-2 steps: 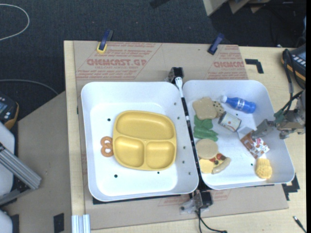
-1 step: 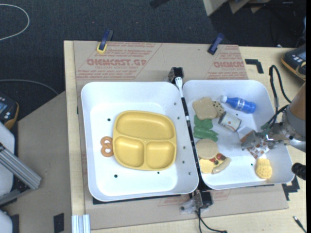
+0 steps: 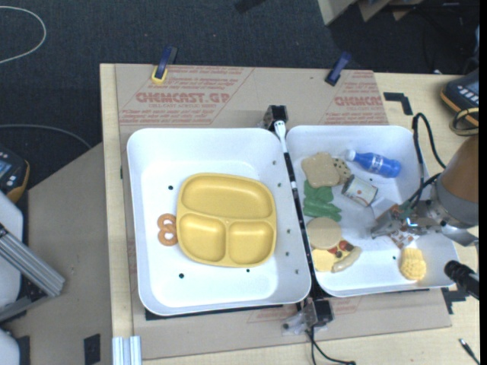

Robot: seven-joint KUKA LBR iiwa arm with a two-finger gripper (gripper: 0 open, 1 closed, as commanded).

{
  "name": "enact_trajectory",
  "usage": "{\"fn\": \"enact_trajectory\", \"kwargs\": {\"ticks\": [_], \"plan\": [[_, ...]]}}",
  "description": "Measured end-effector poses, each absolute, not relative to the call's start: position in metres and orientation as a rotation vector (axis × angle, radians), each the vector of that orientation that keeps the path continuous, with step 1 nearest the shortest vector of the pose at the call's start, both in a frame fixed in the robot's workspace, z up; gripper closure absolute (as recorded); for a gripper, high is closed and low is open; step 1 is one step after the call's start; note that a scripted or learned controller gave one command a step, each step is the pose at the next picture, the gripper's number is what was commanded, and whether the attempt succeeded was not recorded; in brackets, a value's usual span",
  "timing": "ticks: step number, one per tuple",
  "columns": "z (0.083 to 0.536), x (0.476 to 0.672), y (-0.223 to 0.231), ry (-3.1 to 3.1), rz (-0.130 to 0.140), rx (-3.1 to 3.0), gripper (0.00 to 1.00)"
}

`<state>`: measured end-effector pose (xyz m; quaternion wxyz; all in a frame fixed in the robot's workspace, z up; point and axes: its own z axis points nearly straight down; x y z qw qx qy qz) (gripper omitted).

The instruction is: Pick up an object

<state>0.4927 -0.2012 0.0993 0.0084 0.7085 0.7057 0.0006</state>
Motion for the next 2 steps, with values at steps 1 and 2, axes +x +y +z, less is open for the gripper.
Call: {"fn": "enact_trajectory", "kwargs": {"ticks": [1,2], "plan": [[0.115,0.496,-0.205,2.189,0.006,2.2,1.0],[0.174,0.502,-0.198,2.219,0.004,2.215,1.0]]}}
